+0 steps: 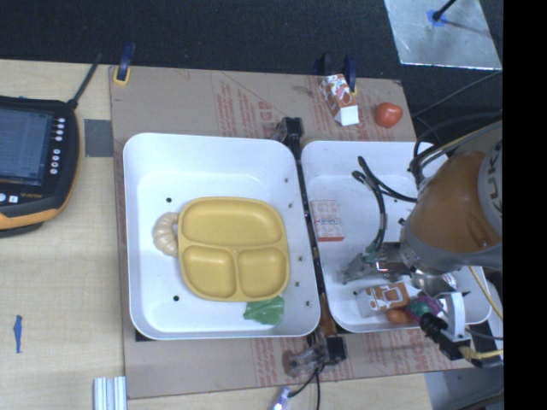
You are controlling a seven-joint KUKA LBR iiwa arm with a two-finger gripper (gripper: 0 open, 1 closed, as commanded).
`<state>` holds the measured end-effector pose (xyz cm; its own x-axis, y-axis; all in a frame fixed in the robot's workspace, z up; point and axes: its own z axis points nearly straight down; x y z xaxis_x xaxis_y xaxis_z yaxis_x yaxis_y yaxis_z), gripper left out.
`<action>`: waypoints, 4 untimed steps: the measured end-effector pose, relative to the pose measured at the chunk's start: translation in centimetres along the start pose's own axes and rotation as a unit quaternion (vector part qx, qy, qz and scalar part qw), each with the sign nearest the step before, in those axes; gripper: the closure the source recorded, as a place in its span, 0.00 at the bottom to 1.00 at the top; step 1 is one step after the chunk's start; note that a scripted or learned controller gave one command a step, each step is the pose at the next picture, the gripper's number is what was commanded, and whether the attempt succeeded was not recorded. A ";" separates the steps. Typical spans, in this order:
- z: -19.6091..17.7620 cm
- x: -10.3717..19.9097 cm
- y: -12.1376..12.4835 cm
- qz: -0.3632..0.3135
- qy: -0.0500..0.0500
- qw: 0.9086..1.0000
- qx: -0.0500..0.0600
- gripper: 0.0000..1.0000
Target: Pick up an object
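Observation:
My gripper point(374, 268) hangs low over the front part of the right bin point(342, 165), under the grey arm with its orange band point(453, 203). Just in front of it lies a small brown and white carton point(382, 298). Beside that carton are an orange-red item point(397, 316) and a green and magenta item point(425, 306), both partly hidden by the arm. A flat red and white packet point(326, 219) lies at the bin's left wall. Nothing shows between the gripper's tips.
The left bin point(145, 161) holds a yellow divided plate point(232, 248), a beige lump point(164, 233) at the plate's left and a green piece point(265, 311) at the front. Behind the bins stand a small carton point(339, 98) and a red tomato point(389, 114). A control pendant point(30, 161) lies at far left.

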<state>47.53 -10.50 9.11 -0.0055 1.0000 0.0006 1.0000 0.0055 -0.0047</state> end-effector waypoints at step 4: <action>-0.1 -10.7 4.2 0.001 0.000 1.000 0.000 0.00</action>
<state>51.83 -21.21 9.14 -0.0040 1.0000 0.0005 1.0000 0.0040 -0.0045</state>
